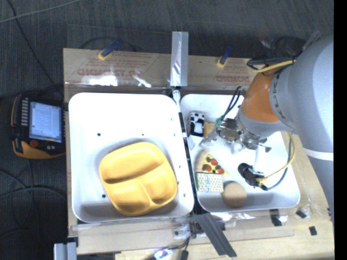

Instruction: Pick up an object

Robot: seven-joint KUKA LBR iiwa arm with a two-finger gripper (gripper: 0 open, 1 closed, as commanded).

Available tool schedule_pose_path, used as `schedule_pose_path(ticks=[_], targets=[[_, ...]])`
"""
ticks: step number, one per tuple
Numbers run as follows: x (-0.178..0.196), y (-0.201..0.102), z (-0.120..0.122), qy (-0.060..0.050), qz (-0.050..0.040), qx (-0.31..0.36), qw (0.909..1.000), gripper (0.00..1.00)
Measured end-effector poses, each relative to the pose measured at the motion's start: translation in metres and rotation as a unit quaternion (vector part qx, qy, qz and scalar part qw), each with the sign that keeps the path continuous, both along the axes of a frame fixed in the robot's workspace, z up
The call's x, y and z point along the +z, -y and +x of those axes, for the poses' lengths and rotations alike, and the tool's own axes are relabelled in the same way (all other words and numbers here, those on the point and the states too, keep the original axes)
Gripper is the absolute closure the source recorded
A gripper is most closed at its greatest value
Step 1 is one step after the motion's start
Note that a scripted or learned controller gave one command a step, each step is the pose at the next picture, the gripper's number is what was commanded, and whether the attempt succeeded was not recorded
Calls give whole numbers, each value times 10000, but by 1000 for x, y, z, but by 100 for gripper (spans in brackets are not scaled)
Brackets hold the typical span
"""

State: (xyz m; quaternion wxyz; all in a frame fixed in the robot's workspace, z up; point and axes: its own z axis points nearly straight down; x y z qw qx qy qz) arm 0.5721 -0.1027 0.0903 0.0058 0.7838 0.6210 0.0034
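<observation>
Two white bins sit side by side on the table (76,58), and all the action is over the right bin (290,191). The arm (303,85) comes in from the right, its orange band (259,103) sitting above that bin's far half, and the gripper (250,143) hangs low over the bin's middle. Whether the fingers are spread or pressed together, I cannot tell; the wrist and the cables hide them, and nothing can be seen between them.

Inside the right bin, a small black-and-white object (196,123) lies in the far left corner. A pizza slice toy (209,164) lies against the left wall, nearer the front, just left of the gripper. A small patterned packet (209,183) touches the pizza slice on its near side. A round tan ball (234,194) rests beside that packet, close to the bin's front wall. A black cable end (248,173) with a yellow wire dangles just above the ball.

Left of the right bin, the left bin (92,112) carries a yellow divided tray (138,176) in its near half. Far left of that, off the table, a handheld control pad (39,124) lies on the floor.
</observation>
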Motion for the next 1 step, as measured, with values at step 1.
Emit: schedule_pose_path(ticks=[1], targets=[[88,69,-38,-81,9,-60,9999,0]])
